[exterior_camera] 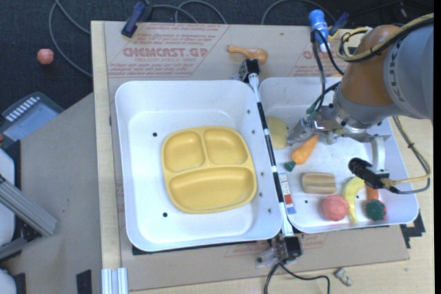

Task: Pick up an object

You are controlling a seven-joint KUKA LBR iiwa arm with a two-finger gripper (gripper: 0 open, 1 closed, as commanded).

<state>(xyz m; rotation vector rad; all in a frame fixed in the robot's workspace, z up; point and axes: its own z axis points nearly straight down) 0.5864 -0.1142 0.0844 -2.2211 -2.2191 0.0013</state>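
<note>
Two shallow white bins sit side by side on the counter (pixel 172 45); the left bin (pixel 138 107) carries one yellow divided tray (pixel 207 169) with three compartments, lying flat near its middle; the right bin (pixel 403 206) holds the loose toy food.

Counted in the right bin: one orange carrot (pixel 305 149), lying at a slant near the bin's left side; one small green piece (pixel 289 166) just beside the carrot's lower end; one pale yellow round piece (pixel 277 131) against the bin's left wall; one tan bread-like block (pixel 318 182) below the carrot; one pink-red round fruit (pixel 334 208) near the front wall; one yellow banana (pixel 353 195) just right of that fruit; one dark green piece (pixel 375 211) with an orange-red bit on top of it, at the front right.

The single arm (pixel 406 72) comes in from the right, and its gripper (pixel 318 129) hangs low over the right bin, directly above the carrot's upper end; whether it is spread or closed I cannot tell, and whether it touches the carrot is also unclear.

On the counter behind the bins lies one orange-tan handle-shaped piece (pixel 248 51); two blue clamps (pixel 134 18) sit at the rear edge, one on each side.
</note>
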